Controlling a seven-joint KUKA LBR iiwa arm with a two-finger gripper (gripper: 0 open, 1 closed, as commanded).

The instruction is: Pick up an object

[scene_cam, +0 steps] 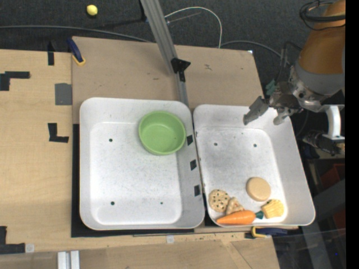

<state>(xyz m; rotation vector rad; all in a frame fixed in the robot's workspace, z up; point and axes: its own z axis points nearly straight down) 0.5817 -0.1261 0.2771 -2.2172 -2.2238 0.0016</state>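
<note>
Open fingers [253,111] above right bin [291,150]

A light wooden bench [33,150] fills the left and lower frame, marked with black tape pieces [56,132] and a grey patch [63,93]. A brown board [123,72] lies across the upper centre. Dark carpet [235,10] spans the top, crossed by cables [193,15], with a small yellow ball [92,9] upper left

You see the arm [322,43] cut off by the right and top edges. The carrot [238,218] overlaps the lower edge of the cookie [219,199]. The small yellow object [92,9] beyond the bench [33,150] is too small to identify.
</note>
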